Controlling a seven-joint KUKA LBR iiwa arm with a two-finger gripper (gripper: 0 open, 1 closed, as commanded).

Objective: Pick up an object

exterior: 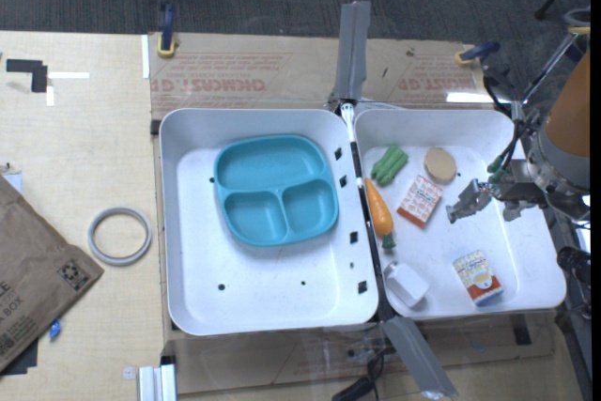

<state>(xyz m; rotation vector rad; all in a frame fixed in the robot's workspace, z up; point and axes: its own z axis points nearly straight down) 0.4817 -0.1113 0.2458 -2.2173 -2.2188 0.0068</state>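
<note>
Carton [478, 275] sits near your right bin's [535, 300] front edge, open floor around it; gripper [467, 203] hovers above, jaws apart, gripping nothing.

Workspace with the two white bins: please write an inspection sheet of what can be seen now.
Surface: two white bins, left bin, right bin.
Job's things: carrot, green vegetable, round wooden disc, red packet, small carton, white cup, all in the right bin.
Clutter: blue divided plate in the left bin.
Grippers: gripper over the right bin, holding nothing.
Cables: dark cables near the arm.
Surroundings: tape ring, cardboard.
</note>
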